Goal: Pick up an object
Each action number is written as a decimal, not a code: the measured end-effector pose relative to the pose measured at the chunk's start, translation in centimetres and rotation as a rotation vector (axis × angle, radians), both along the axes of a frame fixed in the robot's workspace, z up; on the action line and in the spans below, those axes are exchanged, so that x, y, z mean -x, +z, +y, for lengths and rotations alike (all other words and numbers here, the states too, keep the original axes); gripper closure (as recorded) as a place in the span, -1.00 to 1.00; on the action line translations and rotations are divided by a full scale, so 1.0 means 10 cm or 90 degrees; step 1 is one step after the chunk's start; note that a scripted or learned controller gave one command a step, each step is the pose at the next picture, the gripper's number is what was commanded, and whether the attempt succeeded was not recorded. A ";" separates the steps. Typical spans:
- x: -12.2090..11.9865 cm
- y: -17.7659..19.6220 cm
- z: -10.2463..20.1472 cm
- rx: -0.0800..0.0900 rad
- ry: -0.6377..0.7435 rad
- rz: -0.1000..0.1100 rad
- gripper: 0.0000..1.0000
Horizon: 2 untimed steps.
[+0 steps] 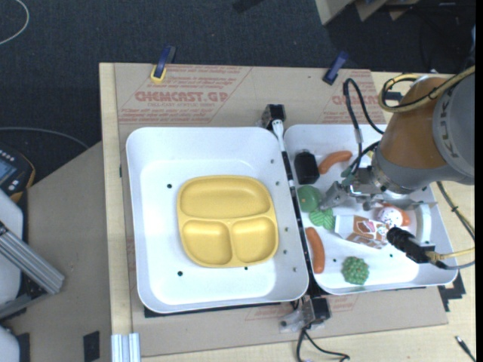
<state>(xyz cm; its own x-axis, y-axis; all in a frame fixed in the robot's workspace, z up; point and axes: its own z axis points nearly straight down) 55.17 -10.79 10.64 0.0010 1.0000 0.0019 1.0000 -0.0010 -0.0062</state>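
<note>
Camera view: arm (423,138) reaching in from right over right bin (438,276), gripper (343,194) low above green toy (308,197), finger state cannot be told; orange sausage (315,249) and broccoli (355,270) nearer; yellow divided tray (226,220) in left bin (151,202).

1. Left bin (143,225): yellow tray (226,219) sits mid; open floor all round it, esp. front & left.
2. Right bin (434,276): crowded w/ sausage (315,249), broccoli (355,270), black block (306,167), green bits (308,197); arm (423,138) overhangs back half.
</note>
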 end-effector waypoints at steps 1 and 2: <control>-0.01 -0.20 0.00 0.000 0.000 -0.003 -1.00; -0.03 -0.08 0.01 0.000 -0.001 -0.008 1.00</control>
<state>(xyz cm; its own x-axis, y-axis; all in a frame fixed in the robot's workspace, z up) 55.48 -10.70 9.89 0.0021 1.0000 0.0023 1.0000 -0.0021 0.0065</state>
